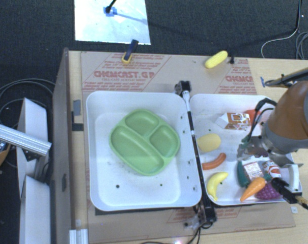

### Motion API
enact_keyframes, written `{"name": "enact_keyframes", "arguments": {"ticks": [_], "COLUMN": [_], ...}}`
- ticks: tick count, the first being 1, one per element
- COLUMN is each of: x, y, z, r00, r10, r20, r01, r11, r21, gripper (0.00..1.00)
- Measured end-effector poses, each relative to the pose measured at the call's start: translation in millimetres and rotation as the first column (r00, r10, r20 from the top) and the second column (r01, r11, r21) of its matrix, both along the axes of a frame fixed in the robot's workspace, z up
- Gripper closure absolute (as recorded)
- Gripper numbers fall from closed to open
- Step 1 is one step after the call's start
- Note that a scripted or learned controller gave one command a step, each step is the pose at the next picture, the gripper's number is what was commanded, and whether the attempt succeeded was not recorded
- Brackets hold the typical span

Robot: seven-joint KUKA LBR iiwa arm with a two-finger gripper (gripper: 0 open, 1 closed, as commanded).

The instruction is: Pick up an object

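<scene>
A green divided plate (145, 142) lies in the left bin (100, 187) — toy foods crowd the right bin (204, 103), beneath the arm (292, 120).

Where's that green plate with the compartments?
The green divided plastic plate lies in the left white bin, left of the divider, apart from the toy food.

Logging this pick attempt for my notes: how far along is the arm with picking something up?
Done: the arm has reached over the right bin. In hand: nothing that I can see; the claw sits low among the toys, near the small packet and the carrot, its state unclear. Left: grasping and lifting one. The sausage, banana and lemon all lie in the bin.
</scene>
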State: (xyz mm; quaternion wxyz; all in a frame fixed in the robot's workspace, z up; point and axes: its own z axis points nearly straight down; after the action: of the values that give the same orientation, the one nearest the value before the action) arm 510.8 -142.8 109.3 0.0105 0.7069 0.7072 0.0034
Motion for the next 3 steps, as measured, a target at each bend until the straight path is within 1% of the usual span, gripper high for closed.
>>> {"name": "enact_keyframes", "arguments": {"ticks": [1, 2, 3], "x": [1, 1, -20], "y": [0, 0, -16], "z": [10, 10, -22], "r00": [1.000, 1.000, 1.000], "r10": [0.000, 0.000, 0.002], "r20": [0.002, 0.002, -0.002], "r01": [0.000, 0.000, -0.002], "r11": [1.000, 1.000, 1.000], "r21": [0.000, 0.000, 0.004], "gripper": [1.00, 0.00, 0.00]}}
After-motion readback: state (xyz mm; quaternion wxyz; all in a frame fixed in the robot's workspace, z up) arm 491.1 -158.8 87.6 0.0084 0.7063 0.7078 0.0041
